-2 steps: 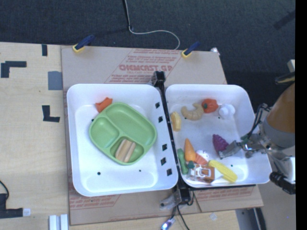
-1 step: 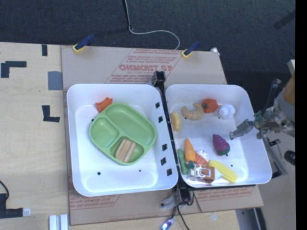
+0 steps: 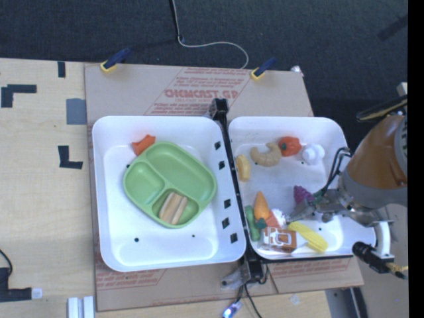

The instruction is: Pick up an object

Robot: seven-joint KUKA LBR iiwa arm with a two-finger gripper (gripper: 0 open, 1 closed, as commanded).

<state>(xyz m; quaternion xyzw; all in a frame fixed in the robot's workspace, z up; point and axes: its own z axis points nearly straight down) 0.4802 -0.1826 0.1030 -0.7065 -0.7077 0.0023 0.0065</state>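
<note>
- arm: grey with an orange band, entering from the right of the camera view and reaching over the right bin.
- gripper: low over the near half of the right bin, just beside the purple grapes; whether it is spread or closed, and whether it has hold of anything, cannot be told at this size.
- right bin contents: carrot and corn cob near the gripper; a small packaged item at the near wall; a tan curved piece, a red tomato and a yellow piece toward the far side.
- left bin: holds a green divided plate with a tan food item in one compartment; an orange piece lies just beside the plate's far edge.
- both bins rest on a cardboard sheet.
</note>
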